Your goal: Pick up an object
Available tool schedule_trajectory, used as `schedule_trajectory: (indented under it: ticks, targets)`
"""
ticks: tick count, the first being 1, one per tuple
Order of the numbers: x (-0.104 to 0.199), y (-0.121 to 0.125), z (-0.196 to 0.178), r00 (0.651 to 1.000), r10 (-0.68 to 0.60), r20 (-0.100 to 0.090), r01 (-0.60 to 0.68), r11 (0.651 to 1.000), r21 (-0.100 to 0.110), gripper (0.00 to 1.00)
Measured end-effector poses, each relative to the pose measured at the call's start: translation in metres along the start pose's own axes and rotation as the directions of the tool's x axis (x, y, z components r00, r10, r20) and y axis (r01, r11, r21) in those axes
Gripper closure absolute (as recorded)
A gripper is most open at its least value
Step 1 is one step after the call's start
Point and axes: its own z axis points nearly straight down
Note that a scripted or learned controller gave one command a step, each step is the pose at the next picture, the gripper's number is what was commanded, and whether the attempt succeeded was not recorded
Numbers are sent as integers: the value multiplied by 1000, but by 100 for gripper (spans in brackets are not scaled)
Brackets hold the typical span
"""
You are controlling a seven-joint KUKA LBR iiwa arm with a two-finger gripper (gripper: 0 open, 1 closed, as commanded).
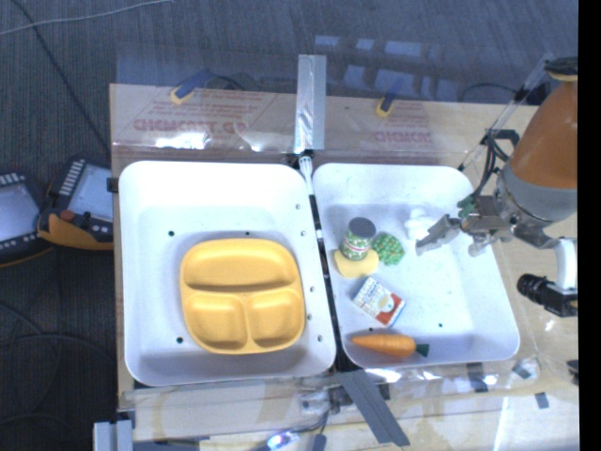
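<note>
Looking down through the camera view, I have two white bins side by side. The left bin (141,280) holds a yellow divided plate (244,294). The right bin (488,327) holds the loose items, and my arm comes in over its right rim.

I place the gripper (439,236) above the far right part of that bin, with the orange band (554,139) and grey wrist behind it. I can see one pale finger pointing left and slightly near, but I cannot tell how far the jaws stand apart, since the wrist hardware and cables clutter that spot.

Any of the objects would do for the pick. All lie left of the gripper:
- A small white piece (416,222) sits just beside the fingertip, the closest candidate, though too small and pale against the bin for me to identify.
- A green bumpy ball (387,248) lies a little further left and nearer.
- A small jar with a dark lid (358,237) stands upright touching a yellow piece (352,265).
- A red and white packet (378,303) lies flat, long axis slanting.
- A carrot (383,345) rests along the near wall, long axis left to right.

Nothing sits between the fingers as far as I can make out.
</note>
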Motion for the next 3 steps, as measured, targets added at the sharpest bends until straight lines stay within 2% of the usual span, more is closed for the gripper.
schedule_trajectory:
  ticks: [1, 2, 3]
  targets:
    - [30, 45, 40, 1000, 0, 2, 0, 1000, 0, 0]
    - [65, 81, 117, 995, -96, 9, 97, 995, -14, 0]
    - [54, 29, 117, 1000, 18, 6, -18, 1000, -21, 0]
